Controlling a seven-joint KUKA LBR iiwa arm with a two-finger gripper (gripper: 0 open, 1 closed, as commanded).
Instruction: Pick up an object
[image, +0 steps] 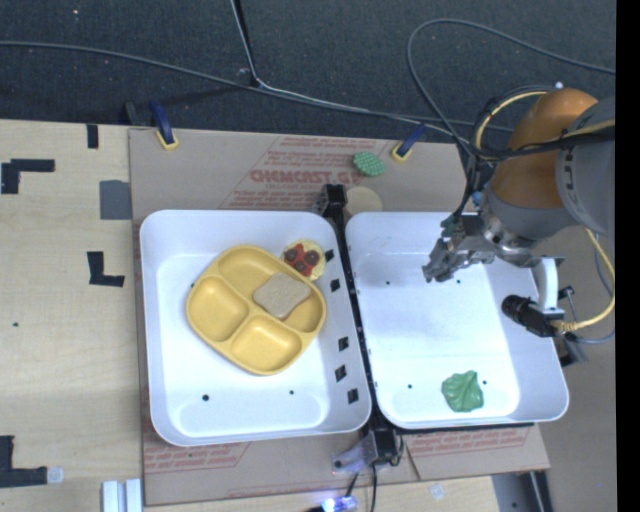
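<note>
A green leafy piece (463, 391) lies near the front of the right bin (420, 330). In the left bin (170, 380) sits a yellow divided plate (232, 320) with a tan slice of bread (281, 295) on it. A small red and dark item (303, 258) rests at the plate's far right rim. My gripper (440, 266) hangs over the back of the right bin, well apart from the green piece, with nothing visible between its fingers.
A small green object (368, 163) lies on the cardboard behind the bins. A black divider strip (345, 300) runs between the two bins. Cables loop above the arm's orange band (540, 140) at the right.
</note>
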